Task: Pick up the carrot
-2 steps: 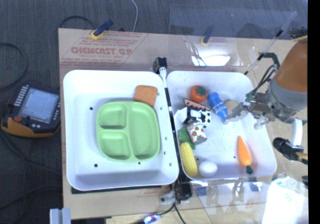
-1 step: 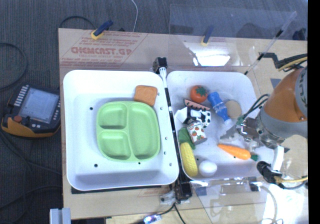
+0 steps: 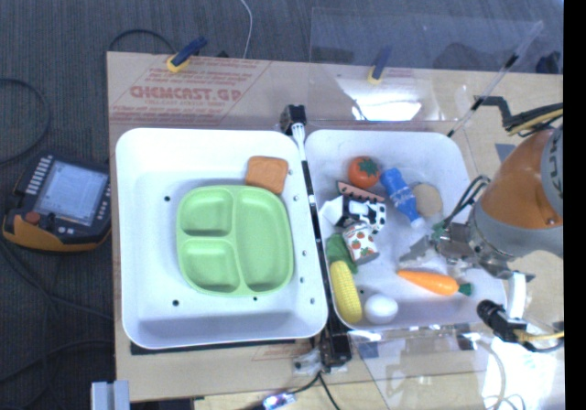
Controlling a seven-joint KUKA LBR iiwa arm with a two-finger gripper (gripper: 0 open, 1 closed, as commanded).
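Note:
The carrot [image 3: 428,282], orange with a small green tip at its right end, lies flat near the front of the right bin [image 3: 458,156]. My gripper [image 3: 438,251] hangs just behind and above it, coming in from the right below the orange-banded wrist [image 3: 526,184]. Its fingers look spread, one grey fingertip [image 3: 409,257] pointing left over the carrot's thin end. Nothing sits between them, and the carrot rests on the bin floor.
The right bin also holds a red tomato [image 3: 363,170], a blue bottle [image 3: 399,193], a beige egg-shaped piece [image 3: 428,200], a cow-patterned box [image 3: 366,212], a corn cob [image 3: 343,289] and a white egg [image 3: 381,309]. The left bin [image 3: 146,216] holds a green divided plate [image 3: 236,239] and an orange bread slice [image 3: 266,174].

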